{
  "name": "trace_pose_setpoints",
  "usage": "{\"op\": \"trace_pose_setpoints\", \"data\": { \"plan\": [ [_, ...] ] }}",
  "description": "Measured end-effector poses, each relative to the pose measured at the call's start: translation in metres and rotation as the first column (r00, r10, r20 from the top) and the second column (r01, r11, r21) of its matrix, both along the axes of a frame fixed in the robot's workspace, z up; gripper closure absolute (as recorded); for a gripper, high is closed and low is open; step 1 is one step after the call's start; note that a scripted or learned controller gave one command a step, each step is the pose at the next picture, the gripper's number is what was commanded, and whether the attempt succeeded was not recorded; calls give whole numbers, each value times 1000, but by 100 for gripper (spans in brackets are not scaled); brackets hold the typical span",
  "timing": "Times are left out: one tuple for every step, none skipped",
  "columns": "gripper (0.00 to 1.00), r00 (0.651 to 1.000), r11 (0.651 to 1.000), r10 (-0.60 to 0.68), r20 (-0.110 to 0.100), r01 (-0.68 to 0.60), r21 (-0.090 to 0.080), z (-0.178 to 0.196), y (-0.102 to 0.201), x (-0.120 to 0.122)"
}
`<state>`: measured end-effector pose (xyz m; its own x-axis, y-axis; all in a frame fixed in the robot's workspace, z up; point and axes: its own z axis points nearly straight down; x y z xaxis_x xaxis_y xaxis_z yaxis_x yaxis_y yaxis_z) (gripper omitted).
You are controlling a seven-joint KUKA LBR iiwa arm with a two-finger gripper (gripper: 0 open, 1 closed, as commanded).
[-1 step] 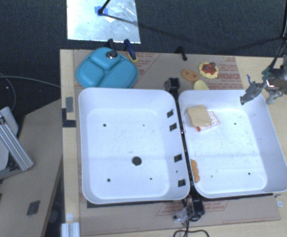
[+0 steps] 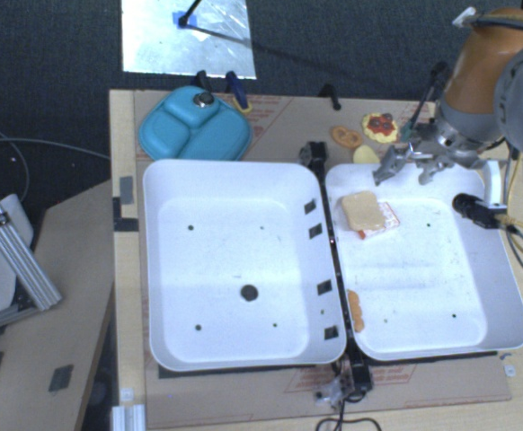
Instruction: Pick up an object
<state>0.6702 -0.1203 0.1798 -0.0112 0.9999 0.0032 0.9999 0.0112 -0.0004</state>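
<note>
A tan slice of toast (image 2: 361, 210) lies on a red-and-white packet (image 2: 385, 219) in the far left part of the right bin (image 2: 477, 330). A small orange piece (image 2: 354, 311) rests against that bin's left wall. A little dark round thing (image 2: 249, 293) sits on the floor of the left bin (image 2: 181, 241). My gripper (image 2: 404, 172) hangs over the right bin's far rim, just right of and behind the toast. Its two metal fingers stand open with nothing between them.
Behind the bins on the bench lie a blue lidded container (image 2: 194, 126), a small toy pizza (image 2: 380, 127), an orange biscuit (image 2: 344, 136) and a yellow piece (image 2: 365, 155). A shiny sheet (image 2: 188, 23) lies further back. The black divider (image 2: 329, 241) separates the bins.
</note>
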Motion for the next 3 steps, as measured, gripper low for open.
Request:
{"op": "trace_pose_setpoints", "data": {
  "plan": [
    [0, 1000, 1000, -8, 18, 9, -6, -78, 3, -19],
    [0, 1000, 1000, -3, 8, 3, -3, -88, 41, 1],
    [0, 1000, 1000, -3, 3, 3, 1, 10, 102, -113]
  ]
}}
